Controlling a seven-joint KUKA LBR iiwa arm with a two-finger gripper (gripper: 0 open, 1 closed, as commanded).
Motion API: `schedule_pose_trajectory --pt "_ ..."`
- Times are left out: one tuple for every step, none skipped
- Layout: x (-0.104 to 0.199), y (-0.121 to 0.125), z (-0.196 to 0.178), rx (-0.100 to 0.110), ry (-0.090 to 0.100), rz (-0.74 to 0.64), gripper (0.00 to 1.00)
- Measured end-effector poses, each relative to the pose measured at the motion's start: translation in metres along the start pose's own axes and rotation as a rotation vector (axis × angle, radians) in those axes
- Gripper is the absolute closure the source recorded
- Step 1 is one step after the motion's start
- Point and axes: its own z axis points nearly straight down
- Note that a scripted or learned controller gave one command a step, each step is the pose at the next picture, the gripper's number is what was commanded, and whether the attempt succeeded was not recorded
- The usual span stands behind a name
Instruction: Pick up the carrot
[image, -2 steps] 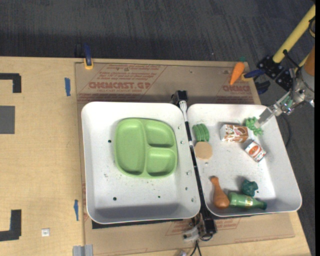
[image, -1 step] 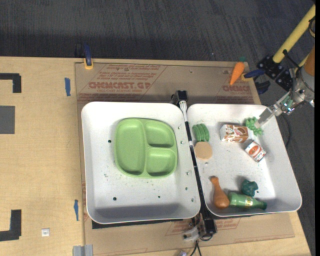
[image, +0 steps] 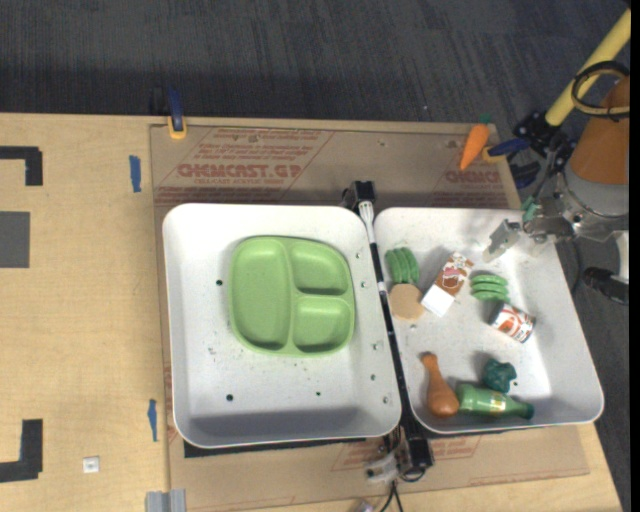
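- The carrot (image: 474, 147) lies outside both bins, on the brown board just beyond the right bin's (image: 575, 330) far rim, tilted, with its green top pointing away.
- The gripper (image: 508, 238) hangs over the right bin's far right corner, well apart from the carrot; nothing sits between its fingers, and whether they are spread or closed I cannot tell.
- The left bin (image: 190, 330) holds a green divided plate (image: 292, 294).
- The right bin holds green ridged pieces, a tan disc, a small can, a bottle and what looks like a drumstick (image: 437, 385).
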Motion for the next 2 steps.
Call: schedule_pose_trajectory --pt "0.060 -0.032 0.024 0.003 -0.003 -0.019 0.00" --pt "0.120 -0.062 0.027 0.006 -0.003 0.259 0.00"
